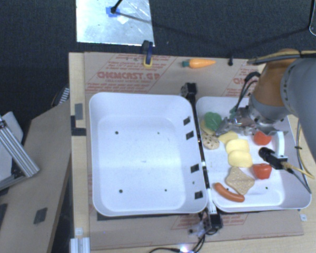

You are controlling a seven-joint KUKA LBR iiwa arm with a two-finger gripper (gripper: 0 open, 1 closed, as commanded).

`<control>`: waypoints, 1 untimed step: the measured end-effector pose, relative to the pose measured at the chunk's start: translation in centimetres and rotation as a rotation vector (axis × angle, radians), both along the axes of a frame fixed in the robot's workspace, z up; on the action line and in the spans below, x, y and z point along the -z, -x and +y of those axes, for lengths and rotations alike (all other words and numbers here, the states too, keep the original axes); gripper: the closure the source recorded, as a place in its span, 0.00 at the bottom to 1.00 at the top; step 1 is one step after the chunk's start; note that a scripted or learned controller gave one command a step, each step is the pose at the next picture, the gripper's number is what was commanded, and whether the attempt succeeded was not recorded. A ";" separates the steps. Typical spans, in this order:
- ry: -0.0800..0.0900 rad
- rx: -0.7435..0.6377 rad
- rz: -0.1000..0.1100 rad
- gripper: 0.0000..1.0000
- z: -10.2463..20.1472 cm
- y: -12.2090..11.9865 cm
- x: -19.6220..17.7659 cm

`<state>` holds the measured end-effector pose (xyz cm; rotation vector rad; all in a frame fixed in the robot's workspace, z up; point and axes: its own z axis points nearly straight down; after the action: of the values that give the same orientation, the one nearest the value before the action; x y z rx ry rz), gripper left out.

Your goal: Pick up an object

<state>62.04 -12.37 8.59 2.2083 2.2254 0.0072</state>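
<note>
While gripper (229,124) state unclear, hovers over crowded right bin (295,194); left bin (102,141) roomy.

Two bins side by side on the tabletop (79,157). Food all piled in the right bin (292,196): cracker (210,140) at its left edge, sausage (229,192) nearest the front, bread slice (239,180) just behind it. Carrot (198,63) lying behind both bins.

Open floor across the left bin (142,157); right of it, toy foods (238,159) crowded close together.
</note>
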 end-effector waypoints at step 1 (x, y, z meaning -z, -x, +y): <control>-0.002 0.007 0.011 0.00 1.8 6.8 0.2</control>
<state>55.28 -10.53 8.41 2.2223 2.2246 -0.0022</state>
